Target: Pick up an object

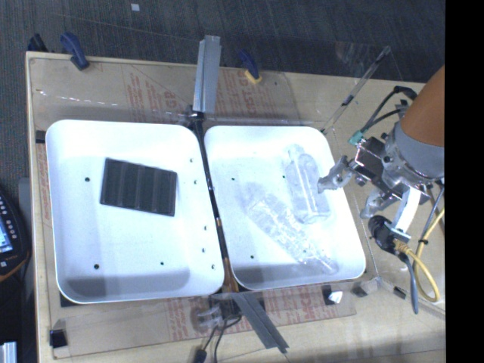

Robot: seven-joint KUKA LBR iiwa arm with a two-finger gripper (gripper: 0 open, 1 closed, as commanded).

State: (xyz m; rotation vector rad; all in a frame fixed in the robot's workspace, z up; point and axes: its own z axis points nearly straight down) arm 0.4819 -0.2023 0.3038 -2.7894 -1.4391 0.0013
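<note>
2 white bins sit side by side on the counter (136, 89): the left bin (68, 203) fills the left half of the frame and carries a dark ribbed rectangular pad (139, 187) lying flat in its upper middle, well clear of the walls. The right bin (234, 263) sits at centre right and holds 2 clear plastic items that nearly vanish against the white floor: a clear bottle (304, 184) lying on its side toward the upper right of that bin, and a crumpled clear wrapper (283, 225) stretched diagonally from the bin's middle down toward its lower right corner, its upper end near or perhaps touching the bottle. The arm comes in at the right edge of the frame, and the claw (333, 178) hangs over the right bin's right wall, just beside the bottle; whether it is wide or narrow I cannot tell, since its tip blurs into the bright plastic. It holds nothing that I can make out. The bottle looks like the likeliest target. To do this well, the claw should probably centre over the bottle's body, turn so its closing direction crosses the bottle's narrow width, and descend straight, because a smooth round body will likely roll or squirt out if pinched off-centre, and the nearby wall leaves little room on that side.
</note>
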